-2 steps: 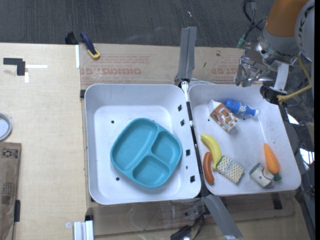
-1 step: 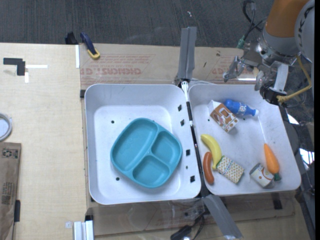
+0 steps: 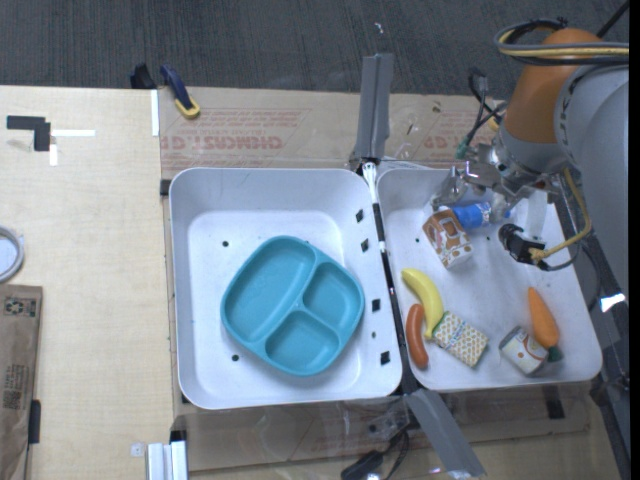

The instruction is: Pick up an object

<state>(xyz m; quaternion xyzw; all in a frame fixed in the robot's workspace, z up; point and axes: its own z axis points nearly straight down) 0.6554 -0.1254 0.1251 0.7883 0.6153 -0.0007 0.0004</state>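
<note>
Plainly the step in hand looks like the grasp itself: the grey two-finger gripper [image 3: 470, 200] sits low in the right white bin [image 3: 480, 298], over a small blue cylinder [image 3: 468, 216] just above the brown-and-white carton [image 3: 447, 238]; whether it is apart or clamped I cannot tell; next, a secure grip and a straight lift, I judge; the yellow banana [image 3: 426, 298] lies nearby.

bench [image 3: 80, 208] | two white bins [image 3: 190, 268] on it | tape roll [image 3: 8, 256], brown paper bag [image 3: 18, 368] left of bins | blue-yellow clamp [image 3: 178, 92] behind them
</note>
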